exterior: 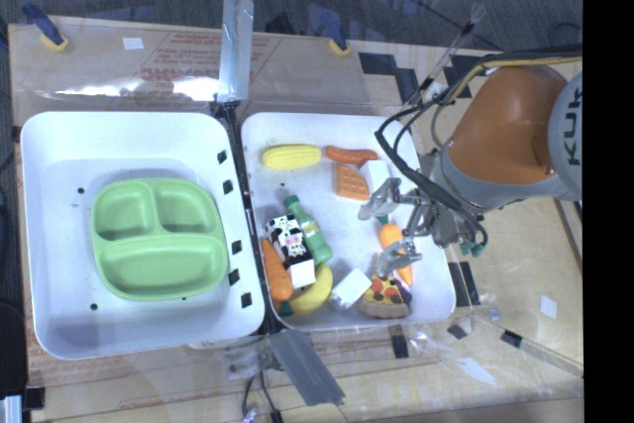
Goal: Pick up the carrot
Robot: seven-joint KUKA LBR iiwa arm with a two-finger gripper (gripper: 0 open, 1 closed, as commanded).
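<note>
My bench [515,312] is pale wood under clear plastic, with two white bins on it: left bin [40,213], right bin [327,126].

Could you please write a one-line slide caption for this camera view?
The gripper hovers beside an orange item in the right bin, while the carrot lies by its left wall.

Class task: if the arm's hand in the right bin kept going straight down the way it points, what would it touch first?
Probably the small orange piece lying right under the hand, with the pizza slice just beyond. Depth is unclear from this slanted view.
</note>
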